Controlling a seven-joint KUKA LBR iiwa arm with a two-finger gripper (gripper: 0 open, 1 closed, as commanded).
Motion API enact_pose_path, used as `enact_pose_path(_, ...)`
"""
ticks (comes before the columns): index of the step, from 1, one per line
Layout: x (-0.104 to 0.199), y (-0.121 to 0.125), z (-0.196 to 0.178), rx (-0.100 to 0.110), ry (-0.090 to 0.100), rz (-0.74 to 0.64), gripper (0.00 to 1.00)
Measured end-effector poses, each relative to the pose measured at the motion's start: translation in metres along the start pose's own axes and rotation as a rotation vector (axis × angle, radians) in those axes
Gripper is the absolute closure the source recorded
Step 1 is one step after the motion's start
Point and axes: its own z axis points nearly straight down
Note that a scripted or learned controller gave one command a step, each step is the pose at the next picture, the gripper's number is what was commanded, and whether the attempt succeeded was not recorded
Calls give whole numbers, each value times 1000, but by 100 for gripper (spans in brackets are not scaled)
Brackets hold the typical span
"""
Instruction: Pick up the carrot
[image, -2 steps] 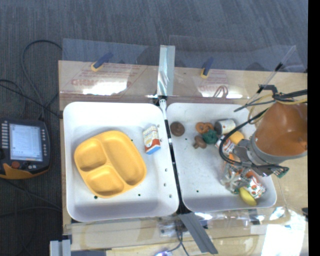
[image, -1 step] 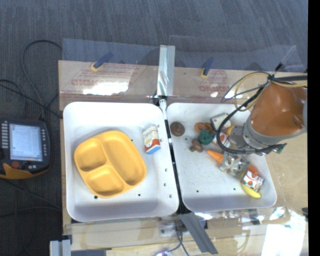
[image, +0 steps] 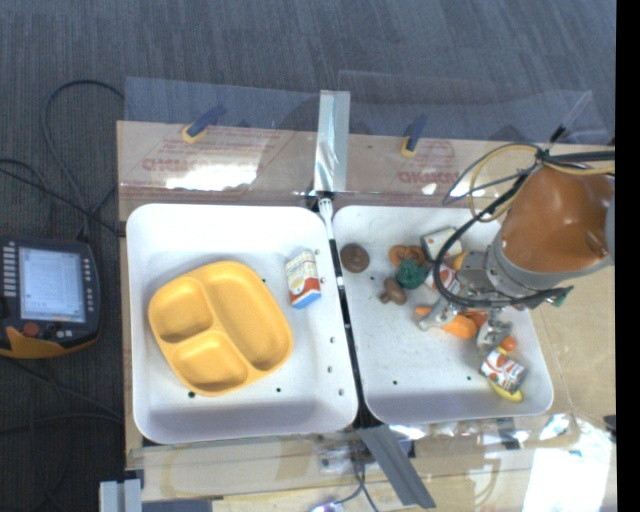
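The carrot (image: 457, 323) is a small orange piece lying in the right white bin (image: 400, 395), right of its middle. My gripper (image: 470, 302) reaches down over it from the right, below the orange band of the arm (image: 553, 225). The gripper body and cables hide part of the carrot, and I cannot make out whether the two are touching.
Beside the carrot lie a green toy (image: 411, 273), brown pieces (image: 392, 292), a brown disc (image: 354, 258) and a white item (image: 437, 243). A small colourful packet (image: 503, 372) sits toward the front right. The left bin (image: 150, 400) holds a yellow divided plate (image: 218, 325) and a small carton (image: 303, 278).
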Motion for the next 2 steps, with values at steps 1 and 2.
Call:
enact_pose_path(1, -3, -1, -11, 4, -4, 2, 100)
enact_pose_path(2, -3, -1, -11, 2, -6, 2, 0)
